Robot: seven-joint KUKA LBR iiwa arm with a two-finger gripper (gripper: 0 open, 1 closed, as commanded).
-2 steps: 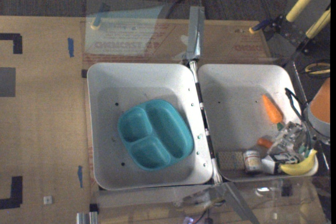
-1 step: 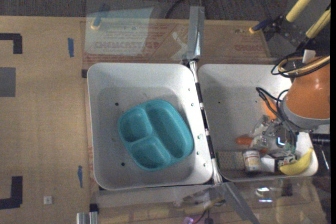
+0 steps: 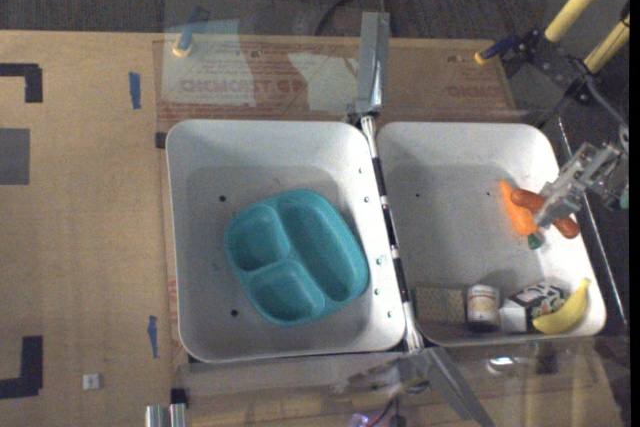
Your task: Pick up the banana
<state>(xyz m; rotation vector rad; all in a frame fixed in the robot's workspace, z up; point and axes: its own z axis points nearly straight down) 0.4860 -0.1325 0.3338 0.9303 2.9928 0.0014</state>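
A: Banana point(image 3: 563, 311) — where do you see it?

B: You'll find it in the near right corner of the right bin point(image 3: 440, 165), curved along the bin's wall, just beside a small black-and-white carton point(image 3: 533, 300). A little jar point(image 3: 482, 303) stands on the carton's other side, so that corner is crowded.

A: And the gripper?

B: Your gripper point(image 3: 560, 200) hangs over the right bin's right side, well away from the banana, toward the far end of that wall. It sits right above an orange carrot-like toy point(image 3: 520, 207) and a reddish sausage-like piece point(image 3: 566, 227). Whether it touches either, I cannot tell.

A: Fingers?

B: I cannot tell you how they stand; the metal blurs together against the orange thing, and nothing plainly sits between them.

A: Why does the banana's spot matter?

B: Judging from the layout, it's pressed against the bin's wall and the carton, so you have little room for fingers on either side. You'd likely want to close across its middle, away from the carton.

A: The left bin?

B: It carries a teal divided plate point(image 3: 295, 257), far from the banana; no concern for you.
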